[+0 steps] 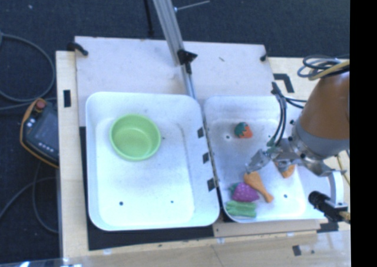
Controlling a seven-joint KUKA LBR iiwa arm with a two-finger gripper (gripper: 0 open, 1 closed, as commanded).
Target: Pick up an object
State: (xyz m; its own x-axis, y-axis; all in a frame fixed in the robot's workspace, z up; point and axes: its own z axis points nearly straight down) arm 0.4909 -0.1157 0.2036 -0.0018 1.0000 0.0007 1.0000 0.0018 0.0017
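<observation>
**Gripper above the toys in the right bin**

Nearest, at the front of the right bin point(294, 208), lie a green toy point(241, 209), a purple toy point(244, 192) and an orange carrot point(259, 185). Just above the carrot hangs the gripper point(259, 159); whether it is clenched or released I cannot tell. Farther back lies a small red-and-green toy point(242, 131). The left bin point(147, 201) holds a green bowl point(135, 137).

One fixed overhead view.
It looks down at a slant on the counter point(235, 53) and both white bins point(147, 213), from moderately far.
</observation>
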